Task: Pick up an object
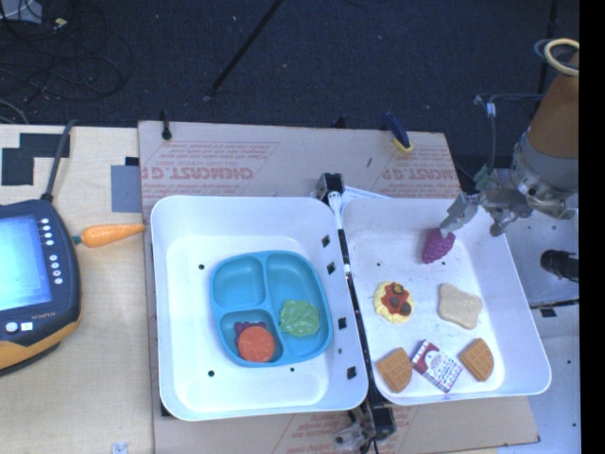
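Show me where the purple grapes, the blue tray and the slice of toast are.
purple grapes [437, 246], camera view, middle of the bunch.
blue tray [227, 282], camera view, bare floor of its upper left compartment.
slice of toast [459, 306], camera view, middle of its top face.

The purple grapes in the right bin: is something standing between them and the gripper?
Nothing visible does. The gripper hangs just above and to the right of the grapes, at the far side of the right bin. The other food pieces lie nearer the camera, off that path.
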You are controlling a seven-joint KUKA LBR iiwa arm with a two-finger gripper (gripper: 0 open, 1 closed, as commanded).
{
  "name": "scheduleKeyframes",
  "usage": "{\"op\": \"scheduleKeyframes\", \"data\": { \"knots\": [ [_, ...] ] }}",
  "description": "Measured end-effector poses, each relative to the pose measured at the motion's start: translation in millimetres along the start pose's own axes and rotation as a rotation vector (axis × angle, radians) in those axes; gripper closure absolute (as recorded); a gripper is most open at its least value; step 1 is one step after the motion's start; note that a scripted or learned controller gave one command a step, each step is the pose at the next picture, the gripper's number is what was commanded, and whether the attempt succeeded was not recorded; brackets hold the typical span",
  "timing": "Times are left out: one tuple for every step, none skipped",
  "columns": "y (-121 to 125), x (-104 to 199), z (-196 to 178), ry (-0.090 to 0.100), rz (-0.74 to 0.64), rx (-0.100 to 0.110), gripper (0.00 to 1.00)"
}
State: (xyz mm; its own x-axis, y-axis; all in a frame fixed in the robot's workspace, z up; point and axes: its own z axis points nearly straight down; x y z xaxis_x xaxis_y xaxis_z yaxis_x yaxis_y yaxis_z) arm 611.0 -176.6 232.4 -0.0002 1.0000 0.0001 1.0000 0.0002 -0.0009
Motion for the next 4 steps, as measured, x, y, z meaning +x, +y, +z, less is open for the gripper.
{"op": "scheduleKeyframes", "data": {
  "knots": [
    [31.4,12.7,113.9,0.003,-0.002,0.009,0.0],
    [32.6,11.0,96.6,0.001,-0.002,0.003,1.0],
    [32.5,11.2,97.0,0.001,-0.003,0.004,0.0],
    [31.9,-5.5,147.7,0.001,0.0,0.005,0.0]
  ]
}}
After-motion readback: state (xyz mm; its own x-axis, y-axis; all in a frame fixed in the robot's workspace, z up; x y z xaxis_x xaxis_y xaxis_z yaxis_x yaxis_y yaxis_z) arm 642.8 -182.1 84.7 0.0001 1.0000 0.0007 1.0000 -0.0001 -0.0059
